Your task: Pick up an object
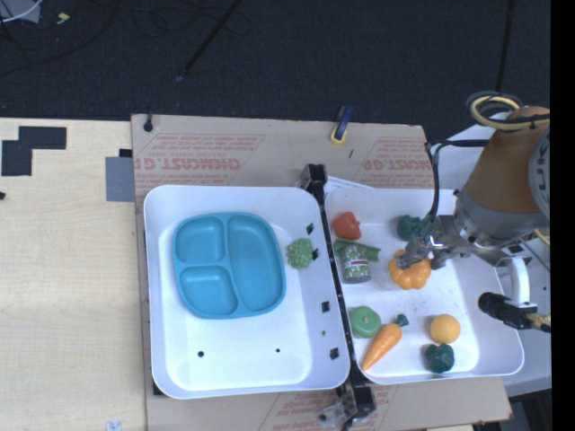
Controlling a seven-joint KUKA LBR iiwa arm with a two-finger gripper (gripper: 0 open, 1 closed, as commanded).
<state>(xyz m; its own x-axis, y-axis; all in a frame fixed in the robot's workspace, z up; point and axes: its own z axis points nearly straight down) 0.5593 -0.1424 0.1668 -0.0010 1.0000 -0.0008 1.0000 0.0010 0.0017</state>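
Cardboard sheeting (pixel 225 151) under the bins carries red print that reads upside down and mirrored; we make out something like "CHEMCAST" on it, twice, but cannot read it with certainty. On the left we see a shallow white bin (pixel 171 348) holding a blue plastic tray with three compartments (pixel 229 265), and a small green broccoli toy (pixel 300 254) just beside the tray's right edge. Moving right, the second white bin (pixel 490 353) holds a red pepper toy (pixel 347 226), a jar of green contents (pixel 356 261) whose label we cannot read, a flat green round piece (pixel 365 321), an orange carrot toy (pixel 381 345), a dark green lump (pixel 439 357) and a round orange fruit (pixel 444 329). The orange pumpkin-shaped toy (pixel 410 272) lies in the upper middle of this bin, directly under the gripper (pixel 424 251), which touches or overlaps its top. We cannot tell how the jaws stand. A dark teal toy (pixel 411 226) sits just above the gripper.
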